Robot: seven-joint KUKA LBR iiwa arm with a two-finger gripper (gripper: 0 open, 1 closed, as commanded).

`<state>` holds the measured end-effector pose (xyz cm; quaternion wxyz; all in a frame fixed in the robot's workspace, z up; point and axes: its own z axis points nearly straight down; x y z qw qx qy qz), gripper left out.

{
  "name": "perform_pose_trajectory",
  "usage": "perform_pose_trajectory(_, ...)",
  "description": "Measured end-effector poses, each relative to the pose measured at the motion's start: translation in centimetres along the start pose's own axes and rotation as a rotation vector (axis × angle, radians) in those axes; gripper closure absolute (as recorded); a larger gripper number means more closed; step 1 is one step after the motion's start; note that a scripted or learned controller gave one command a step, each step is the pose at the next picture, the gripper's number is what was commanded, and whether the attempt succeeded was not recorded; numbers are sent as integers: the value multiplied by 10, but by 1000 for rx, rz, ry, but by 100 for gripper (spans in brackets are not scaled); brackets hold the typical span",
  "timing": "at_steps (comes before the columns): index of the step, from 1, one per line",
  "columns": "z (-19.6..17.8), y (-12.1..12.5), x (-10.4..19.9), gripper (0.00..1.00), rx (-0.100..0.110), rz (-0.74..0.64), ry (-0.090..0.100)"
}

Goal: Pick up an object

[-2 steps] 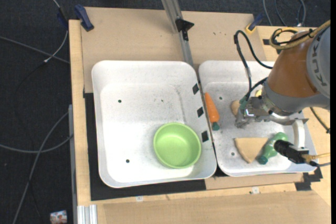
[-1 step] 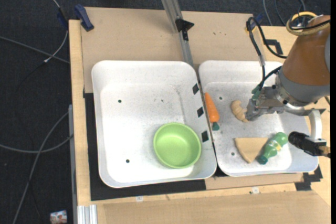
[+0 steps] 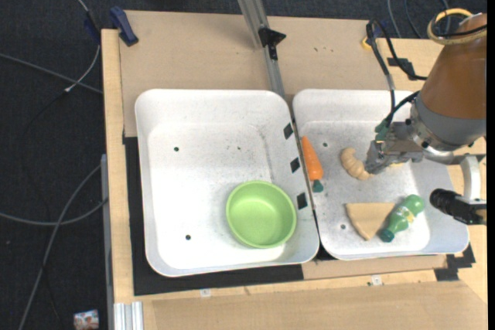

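In the right bin [image 3: 340, 108] the end effector [image 3: 377, 161] sits low, just right of a tan croissant-shaped piece [image 3: 354, 164], touching or nearly so; whether its fingers are apart or together I cannot tell. An orange carrot [image 3: 311, 158] lies further left; a green bottle [image 3: 401, 217] nearer the front.

One fixed camera looking down from above the table [image 3: 201, 35] at a slant, taking in both white bins [image 3: 155, 120] side by side from a fair height, dark floor showing around, the arm [image 3: 456, 81] reaching in from the right.
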<state>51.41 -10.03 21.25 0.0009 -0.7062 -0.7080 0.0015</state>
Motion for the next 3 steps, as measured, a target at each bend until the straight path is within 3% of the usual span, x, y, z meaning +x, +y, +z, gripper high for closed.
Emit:
perform_pose_trajectory(2,8,29,119,100,2,-5,0)
perform_pose_trajectory(3,-2,32,164,100,1,-4,0)
